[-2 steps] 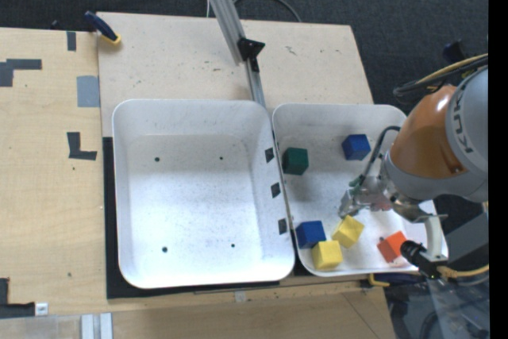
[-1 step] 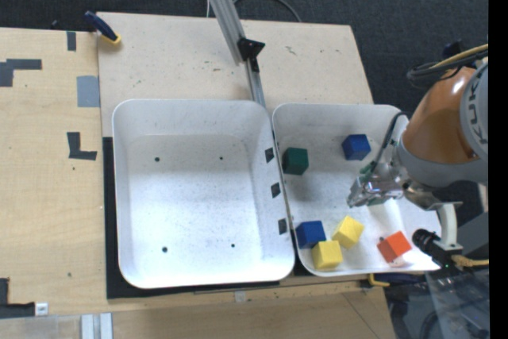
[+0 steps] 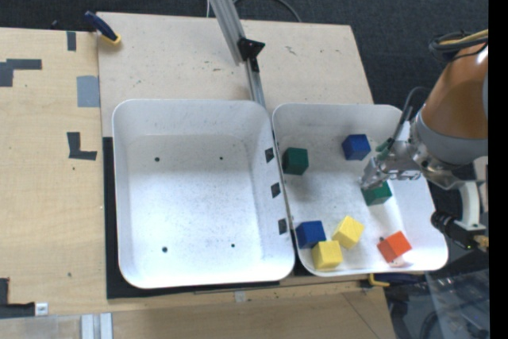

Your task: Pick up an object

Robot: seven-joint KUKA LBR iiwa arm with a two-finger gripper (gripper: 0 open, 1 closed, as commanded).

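Right bin point(image 3: 333, 113): gripper point(image 3: 378, 180) low over the right half, fingers closed around a green block point(image 3: 377, 192) at their tips. Also in this bin: dark green cube point(image 3: 295, 160) near the left wall; blue cube point(image 3: 356, 146) toward the far side; second blue cube point(image 3: 310, 233), two yellow cubes point(image 3: 348, 231) point(image 3: 327, 254) and orange cube point(image 3: 394, 247) along the near edge. Left bin point(image 3: 190, 111) alongside.
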